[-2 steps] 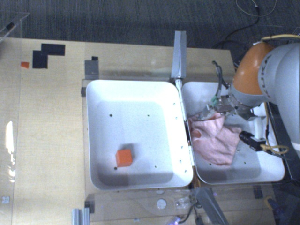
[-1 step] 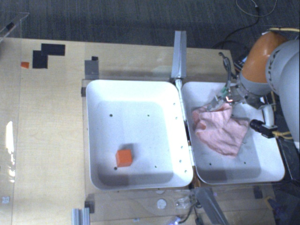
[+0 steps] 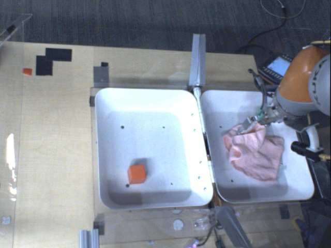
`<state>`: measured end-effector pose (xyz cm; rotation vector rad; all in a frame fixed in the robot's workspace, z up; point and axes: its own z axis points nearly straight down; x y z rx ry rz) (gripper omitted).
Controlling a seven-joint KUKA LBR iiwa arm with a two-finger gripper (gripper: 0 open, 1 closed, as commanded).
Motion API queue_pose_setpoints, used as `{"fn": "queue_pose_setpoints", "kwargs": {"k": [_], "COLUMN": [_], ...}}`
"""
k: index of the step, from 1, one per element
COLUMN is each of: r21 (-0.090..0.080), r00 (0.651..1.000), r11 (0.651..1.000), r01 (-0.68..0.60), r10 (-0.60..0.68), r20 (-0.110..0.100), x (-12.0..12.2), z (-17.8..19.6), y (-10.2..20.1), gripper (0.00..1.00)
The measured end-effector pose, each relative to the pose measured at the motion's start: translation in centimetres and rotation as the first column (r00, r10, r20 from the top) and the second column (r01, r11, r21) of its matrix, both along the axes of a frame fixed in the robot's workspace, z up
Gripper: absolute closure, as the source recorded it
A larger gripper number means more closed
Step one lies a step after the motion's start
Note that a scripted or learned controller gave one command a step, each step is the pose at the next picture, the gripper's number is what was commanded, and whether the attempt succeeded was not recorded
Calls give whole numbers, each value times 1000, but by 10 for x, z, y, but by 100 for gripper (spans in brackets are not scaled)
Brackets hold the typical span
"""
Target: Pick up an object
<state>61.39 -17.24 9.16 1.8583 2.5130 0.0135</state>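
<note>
So here's where we're at: the gripper [image 3: 260, 119] is down in the right part of the frame, over the upper edge of the pink cloth [image 3: 254, 150]. Honestly, we can't tell how it's set. The tip is a small, cluttered blob at this size, and while it looks like it's touching the cloth's top corner, we can't say there's fabric actually in it.

The cloth lies crumpled in the middle of the right bin [image 3: 227, 190], bunched at its left side and flatter toward the lower right. It's the nearest thing to grab, so we're guessing that's the target.

What could go wrong, as we see it:
- Catching just a thin edge or a single fold. Cloth slips easily, so a shallow pinch on that corner could let go as soon as the arm [image 3: 305, 84] lifts.
- Coming down where the fabric lies flat and simply pressing it against the bin floor, closing on nothing.
- The cloth dragging across the bin instead of rising, ending up draped on the wall or the divider between the bins.

Further out, the left bin [image 3: 103, 154] has a small orange block [image 3: 137, 174] in its lower left area, well apart from the action. It's a much easier shape, but nowhere near the tool.

As for brands, labels or writing: we can't read any. There are black shapes [image 3: 50, 60] and a small orange square [image 3: 27, 72] on the bench at the upper left, but no text on them.
</note>
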Motion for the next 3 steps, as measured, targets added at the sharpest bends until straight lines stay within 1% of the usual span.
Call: {"fn": "queue_pose_setpoints", "kwargs": {"k": [1,2,3], "r21": [2,1,1], "r00": [1000,1000,1000], "r11": [1000,1000,1000], "r01": [26,18,18], "r10": [-26,-18,-18], "r20": [1,8,8], "x": [-8,-4,-4], "z": [0,11,11], "y": [-13,-11,-11], "gripper": [0,100,0]}}
